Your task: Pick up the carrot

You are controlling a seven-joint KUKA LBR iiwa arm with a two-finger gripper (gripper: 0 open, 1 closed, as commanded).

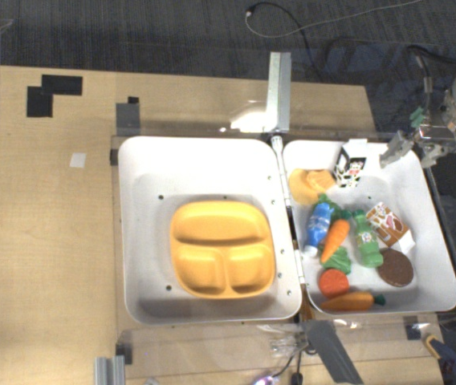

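Note:
The carrot (pixel 336 236) is orange and tapered, with green leaves at its lower end, and lies at a slant in the middle of the right bin (pixel 437 239). A blue bottle (pixel 318 224) touches its left side and a green bottle (pixel 366 245) lies to its right. A second long orange vegetable (pixel 348 301) with a green tip lies along the bin's front wall. My gripper (pixel 411 154) hangs over the bin's far right corner, well away from the carrot, open with nothing between its fingers.
The right bin also holds a yellow item (pixel 310 184), a small cow-print carton (pixel 348 169), a red tomato (pixel 333 281), a brown round cookie (pixel 395 269) and a red-and-white packet (pixel 387 222). A yellow divided tray (pixel 222 246) sits in the left bin (pixel 144 215).

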